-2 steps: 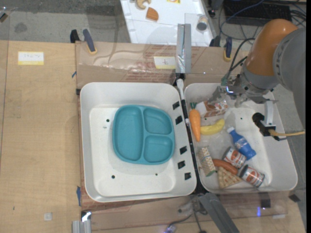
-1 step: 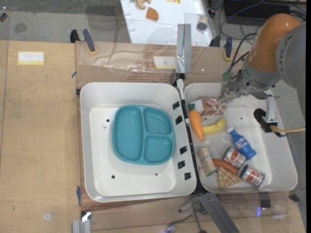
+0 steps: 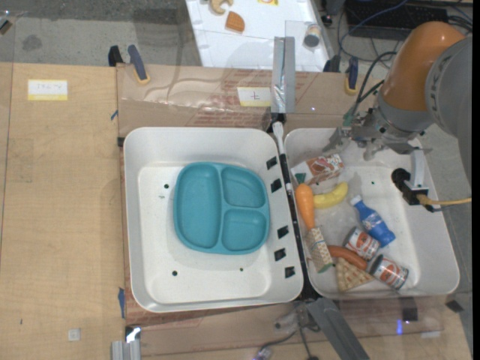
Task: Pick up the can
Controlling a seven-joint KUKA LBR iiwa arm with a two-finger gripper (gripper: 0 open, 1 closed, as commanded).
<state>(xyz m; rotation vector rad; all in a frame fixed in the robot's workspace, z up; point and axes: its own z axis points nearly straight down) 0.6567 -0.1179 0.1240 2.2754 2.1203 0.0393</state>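
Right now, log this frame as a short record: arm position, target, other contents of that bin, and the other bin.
arm: hand over the right bin's far edge, apart from the items
target: two cans, one mid-bin, one at the near edge, both lying down
other contents: carrot, banana, blue bottle
left bin: teal divided plate

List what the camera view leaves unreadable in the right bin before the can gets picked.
- Gripper: its finger state, masked by the wrist and cables above it.
- Cans and: label text too small.
- Cracker: partly covered by the sausage.
- Arm: cut off by the right edge.
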